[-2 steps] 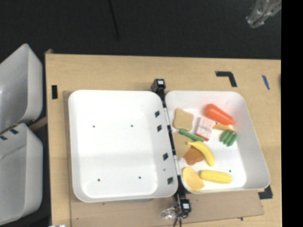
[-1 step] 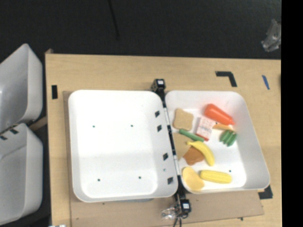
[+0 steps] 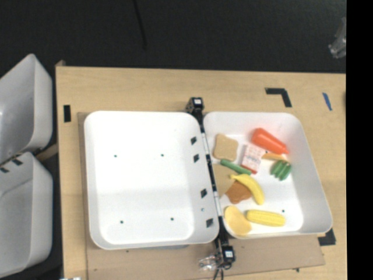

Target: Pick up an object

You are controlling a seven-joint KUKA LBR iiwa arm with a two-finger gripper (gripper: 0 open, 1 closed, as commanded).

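The right bin [image 3: 309,182] holds several toy foods. A tan bread slice [image 3: 226,147] lies at its upper left, with an orange-red carrot [image 3: 269,140] to the right of it. Between them sits a red and white packet [image 3: 253,156]. Near the bin's right side is a small green pepper [image 3: 281,170]. A thin green bean [image 3: 235,167] lies over a yellow banana [image 3: 250,186], which touches a brown wedge [image 3: 237,193]. A yellow corn cob [image 3: 266,217] and a pale yellow round piece [image 3: 237,220] rest at the front edge.
The left bin [image 3: 140,179] adjoins the right one along a ridge with black clips [image 3: 205,174]. Both stand on a tan board [image 3: 145,89]. White boxes [image 3: 20,156] sit off the left edge. A blurred grey shape [image 3: 338,42] shows at top right.
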